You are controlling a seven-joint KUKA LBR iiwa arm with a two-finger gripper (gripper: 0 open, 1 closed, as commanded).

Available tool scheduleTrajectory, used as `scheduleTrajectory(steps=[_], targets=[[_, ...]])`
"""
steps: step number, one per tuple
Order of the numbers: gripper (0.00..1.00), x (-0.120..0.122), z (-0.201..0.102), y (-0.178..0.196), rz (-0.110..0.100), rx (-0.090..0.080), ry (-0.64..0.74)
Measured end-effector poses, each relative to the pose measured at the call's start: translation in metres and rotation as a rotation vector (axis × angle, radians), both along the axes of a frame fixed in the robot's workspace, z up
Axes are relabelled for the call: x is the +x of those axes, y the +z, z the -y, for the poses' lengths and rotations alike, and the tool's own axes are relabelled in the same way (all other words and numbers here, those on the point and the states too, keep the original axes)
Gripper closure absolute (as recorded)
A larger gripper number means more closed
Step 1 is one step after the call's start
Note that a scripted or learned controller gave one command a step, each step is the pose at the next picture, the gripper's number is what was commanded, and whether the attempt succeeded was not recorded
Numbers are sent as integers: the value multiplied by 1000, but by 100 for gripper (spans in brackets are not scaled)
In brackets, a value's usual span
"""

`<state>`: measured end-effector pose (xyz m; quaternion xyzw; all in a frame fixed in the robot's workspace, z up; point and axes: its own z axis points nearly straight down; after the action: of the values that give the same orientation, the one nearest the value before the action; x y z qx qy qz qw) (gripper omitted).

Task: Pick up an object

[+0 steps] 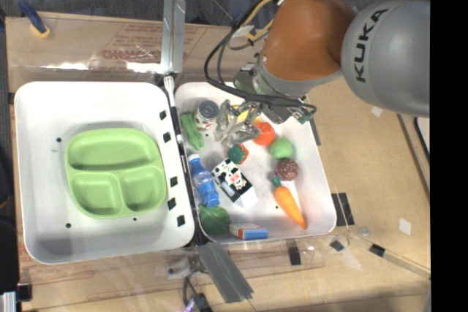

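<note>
Toys fill the right bin (322, 186), and the gripper (235, 120) sits low over that bin's far-left part; whether its metal fingers are spread or closed I cannot tell, and nothing shows plainly between them. Just beside it, toward the bin's middle, lies an orange-red tomato (264, 133), and just below it a small strawberry (238, 153). A silver can (208, 112) stands at the bin's far-left corner, with a green pepper (191, 129) along the left wall beside it. Further out, a green round fruit (282, 149) lies near the right wall, a dark brown ball (287, 169) below that, and a carrot (289, 204) slants toward the near-right corner. A cow-print box (232, 181) sits mid-bin, a blue bottle (203, 180) along the left wall, a dark green vegetable (213, 219) and an eraser-like bar (249, 233) at the near edge. In the left bin (36, 157) rests a green divided tray (115, 172).
</note>
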<state>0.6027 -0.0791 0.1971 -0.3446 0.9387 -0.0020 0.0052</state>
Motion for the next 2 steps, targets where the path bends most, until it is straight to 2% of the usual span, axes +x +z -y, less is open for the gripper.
scheduleTrajectory(steps=[1, 2], targets=[[100, 53, 112, -54, -14, 0, 167], [100, 55, 129, -27, -6, -4, 728]])
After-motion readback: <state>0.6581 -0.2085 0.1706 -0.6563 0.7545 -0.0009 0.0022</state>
